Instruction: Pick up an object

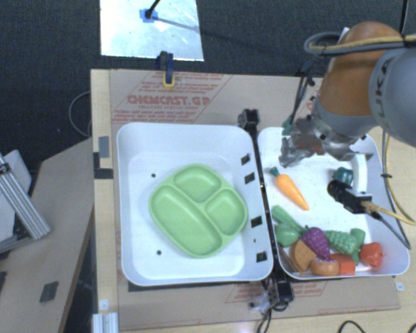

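The gripper (291,155) hangs just above the toy carrot (292,191) in the right bin (388,259); I cannot tell its grip.

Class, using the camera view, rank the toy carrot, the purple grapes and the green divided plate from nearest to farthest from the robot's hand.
From the hand:
1. Toy carrot, just below it in the right bin.
2. Purple grapes, lower in the right bin's pile.
3. Green divided plate, across in the left bin.
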You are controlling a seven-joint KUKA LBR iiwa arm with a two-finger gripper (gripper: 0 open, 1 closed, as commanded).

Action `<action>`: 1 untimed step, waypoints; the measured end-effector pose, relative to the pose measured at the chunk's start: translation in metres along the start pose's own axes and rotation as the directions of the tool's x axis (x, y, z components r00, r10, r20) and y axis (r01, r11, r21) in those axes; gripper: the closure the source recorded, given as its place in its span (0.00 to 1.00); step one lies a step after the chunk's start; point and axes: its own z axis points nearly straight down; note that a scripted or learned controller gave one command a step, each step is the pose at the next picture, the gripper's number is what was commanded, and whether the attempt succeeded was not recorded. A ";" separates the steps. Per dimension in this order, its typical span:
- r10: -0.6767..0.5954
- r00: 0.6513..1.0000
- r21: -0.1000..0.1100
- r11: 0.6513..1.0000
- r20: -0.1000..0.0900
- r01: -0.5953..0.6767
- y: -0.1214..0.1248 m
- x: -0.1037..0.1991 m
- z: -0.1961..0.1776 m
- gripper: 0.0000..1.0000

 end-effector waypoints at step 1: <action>0.001 1.000 0.001 1.000 0.000 -0.001 0.019 0.053 0.015 1.00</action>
